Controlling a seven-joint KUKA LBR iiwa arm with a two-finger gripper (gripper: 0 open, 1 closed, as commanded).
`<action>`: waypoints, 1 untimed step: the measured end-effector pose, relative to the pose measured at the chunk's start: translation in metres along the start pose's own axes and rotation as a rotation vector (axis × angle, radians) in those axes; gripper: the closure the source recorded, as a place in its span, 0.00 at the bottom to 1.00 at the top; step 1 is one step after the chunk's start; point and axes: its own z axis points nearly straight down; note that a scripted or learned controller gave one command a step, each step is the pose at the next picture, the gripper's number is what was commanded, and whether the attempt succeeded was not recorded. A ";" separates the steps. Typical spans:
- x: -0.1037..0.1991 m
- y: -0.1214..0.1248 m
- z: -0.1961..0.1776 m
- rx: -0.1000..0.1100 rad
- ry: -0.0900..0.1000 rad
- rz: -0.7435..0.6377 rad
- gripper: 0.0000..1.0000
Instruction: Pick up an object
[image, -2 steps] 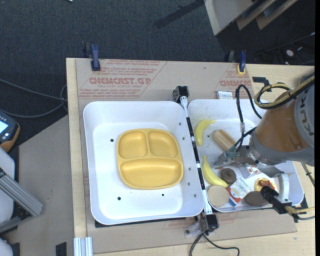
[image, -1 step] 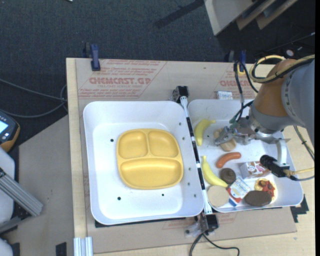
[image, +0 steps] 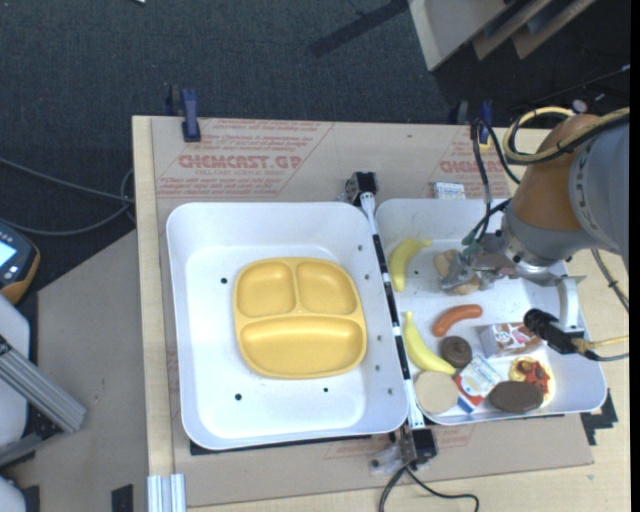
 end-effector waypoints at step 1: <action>-0.017 -0.072 0.011 0.007 0.003 0.007 1.00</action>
